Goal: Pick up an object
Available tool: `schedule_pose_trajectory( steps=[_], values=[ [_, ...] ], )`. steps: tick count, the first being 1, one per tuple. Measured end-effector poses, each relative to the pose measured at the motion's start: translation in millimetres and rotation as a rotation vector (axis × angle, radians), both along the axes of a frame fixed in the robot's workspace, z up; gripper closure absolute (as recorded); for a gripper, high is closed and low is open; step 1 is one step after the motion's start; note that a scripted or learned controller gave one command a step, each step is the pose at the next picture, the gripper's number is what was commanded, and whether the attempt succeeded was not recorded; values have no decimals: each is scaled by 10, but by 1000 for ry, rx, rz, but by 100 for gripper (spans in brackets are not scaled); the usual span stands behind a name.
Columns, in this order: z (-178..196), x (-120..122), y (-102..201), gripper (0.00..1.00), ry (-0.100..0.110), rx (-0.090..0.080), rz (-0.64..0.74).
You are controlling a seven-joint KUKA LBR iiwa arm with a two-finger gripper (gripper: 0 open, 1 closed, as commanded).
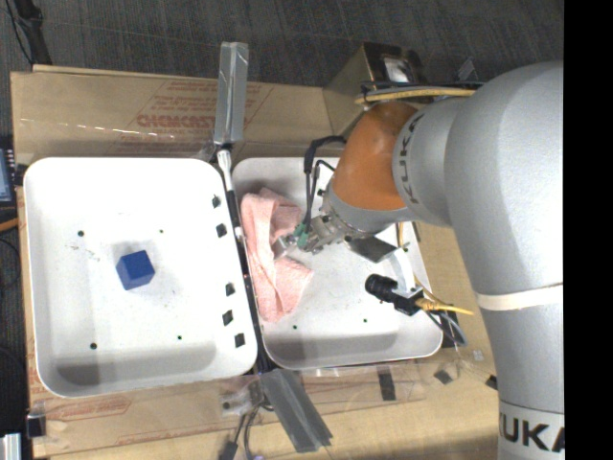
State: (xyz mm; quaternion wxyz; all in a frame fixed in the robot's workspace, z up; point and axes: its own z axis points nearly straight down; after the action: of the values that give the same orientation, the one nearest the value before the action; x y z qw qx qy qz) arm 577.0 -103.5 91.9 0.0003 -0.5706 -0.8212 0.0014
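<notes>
A crumpled pink cloth (270, 255) lies along the left wall of the right bin (335, 343). A blue cube (135, 268) sits in the left bin (57, 190), left of its middle. My gripper (299, 241) reaches in from the right and sits low over the cloth's right edge, near the middle of the right bin. Its tips are against or just above the cloth folds. The wrist hides the fingers, and nothing shows between them.
The arm's grey body and orange band (369, 166) cover the right bin's back right part. A metal divider bar (230, 94) runs between the bins. Cardboard (115, 103) lies behind the bins.
</notes>
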Motion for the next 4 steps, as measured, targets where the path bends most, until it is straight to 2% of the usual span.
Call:
schedule_pose_trajectory(
  steps=[1,3,4],
  values=[
    [5,-405,31,0,-2,-2,61],
    [5,-405,30,0,-2,-1,61],
    [3,-492,16,0,-1,0,134]
  ],
)
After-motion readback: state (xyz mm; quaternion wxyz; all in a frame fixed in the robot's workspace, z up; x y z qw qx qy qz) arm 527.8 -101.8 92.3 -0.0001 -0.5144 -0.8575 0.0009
